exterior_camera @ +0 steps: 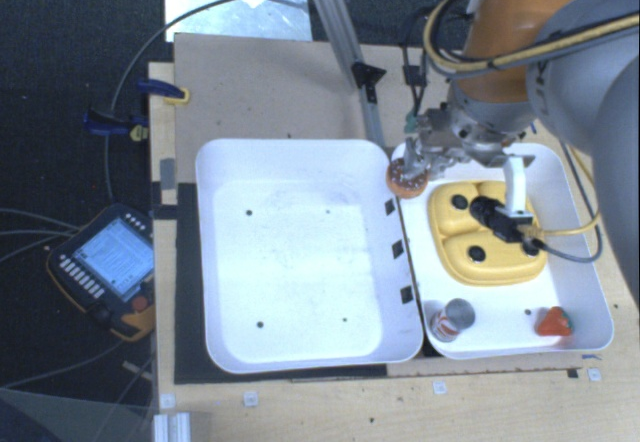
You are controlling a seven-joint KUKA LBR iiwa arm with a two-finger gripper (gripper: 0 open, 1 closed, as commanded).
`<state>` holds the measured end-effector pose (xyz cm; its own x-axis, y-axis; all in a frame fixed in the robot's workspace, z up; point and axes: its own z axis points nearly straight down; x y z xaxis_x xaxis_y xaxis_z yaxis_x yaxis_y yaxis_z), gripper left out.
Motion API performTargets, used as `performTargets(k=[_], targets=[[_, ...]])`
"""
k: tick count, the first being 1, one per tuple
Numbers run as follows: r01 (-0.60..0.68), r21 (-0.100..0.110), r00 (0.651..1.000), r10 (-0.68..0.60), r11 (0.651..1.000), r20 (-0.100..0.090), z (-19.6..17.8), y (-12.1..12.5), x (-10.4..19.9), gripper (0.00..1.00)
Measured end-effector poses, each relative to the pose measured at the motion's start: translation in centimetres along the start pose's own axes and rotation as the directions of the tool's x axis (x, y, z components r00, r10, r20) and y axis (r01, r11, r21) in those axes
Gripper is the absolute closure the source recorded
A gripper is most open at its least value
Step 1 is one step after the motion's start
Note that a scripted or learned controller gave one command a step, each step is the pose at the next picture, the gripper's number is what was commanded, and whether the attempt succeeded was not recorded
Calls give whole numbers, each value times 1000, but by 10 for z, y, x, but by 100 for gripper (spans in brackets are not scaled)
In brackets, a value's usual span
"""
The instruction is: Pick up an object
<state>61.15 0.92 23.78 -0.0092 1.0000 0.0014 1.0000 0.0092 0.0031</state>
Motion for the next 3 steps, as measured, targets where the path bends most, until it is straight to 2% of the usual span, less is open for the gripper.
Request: performTargets(k=[2,3], targets=[[-2,2,1000,2,1000,1,20,-10,98,100],[-4,2,1000,4,1000,1,20,-9,97,0]])
